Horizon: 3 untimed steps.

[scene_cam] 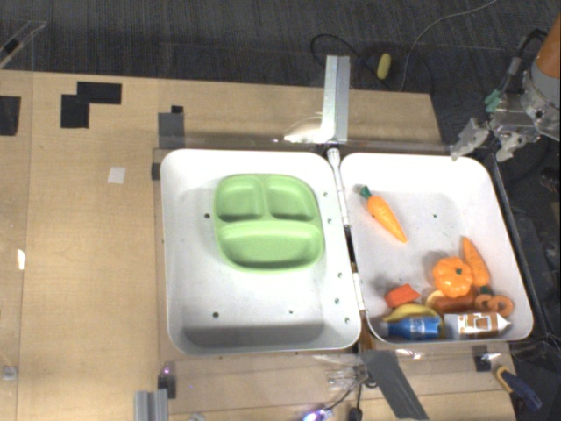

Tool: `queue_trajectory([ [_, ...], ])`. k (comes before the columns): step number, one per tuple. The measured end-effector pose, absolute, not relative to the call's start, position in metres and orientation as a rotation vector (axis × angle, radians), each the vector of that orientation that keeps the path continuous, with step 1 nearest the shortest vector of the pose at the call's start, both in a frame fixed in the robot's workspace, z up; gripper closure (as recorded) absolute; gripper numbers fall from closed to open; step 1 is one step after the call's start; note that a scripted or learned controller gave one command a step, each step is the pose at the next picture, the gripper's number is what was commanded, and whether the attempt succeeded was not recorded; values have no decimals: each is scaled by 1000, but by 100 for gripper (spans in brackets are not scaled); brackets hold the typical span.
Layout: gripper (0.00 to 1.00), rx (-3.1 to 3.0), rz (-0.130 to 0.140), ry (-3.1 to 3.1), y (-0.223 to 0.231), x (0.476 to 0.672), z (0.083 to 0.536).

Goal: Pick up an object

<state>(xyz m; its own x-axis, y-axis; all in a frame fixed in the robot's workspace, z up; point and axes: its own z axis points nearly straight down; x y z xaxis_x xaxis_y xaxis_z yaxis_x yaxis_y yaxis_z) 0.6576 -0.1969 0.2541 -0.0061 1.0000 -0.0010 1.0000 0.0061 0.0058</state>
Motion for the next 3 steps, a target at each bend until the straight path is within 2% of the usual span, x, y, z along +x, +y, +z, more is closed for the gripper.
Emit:
queue_trajectory([
  [1,0,1996,5,2421,-150,625,142],
  [2,0,2055,13,2362,-117,598,90],
  [3,100,2051,23,2361,-116,600,102],
])
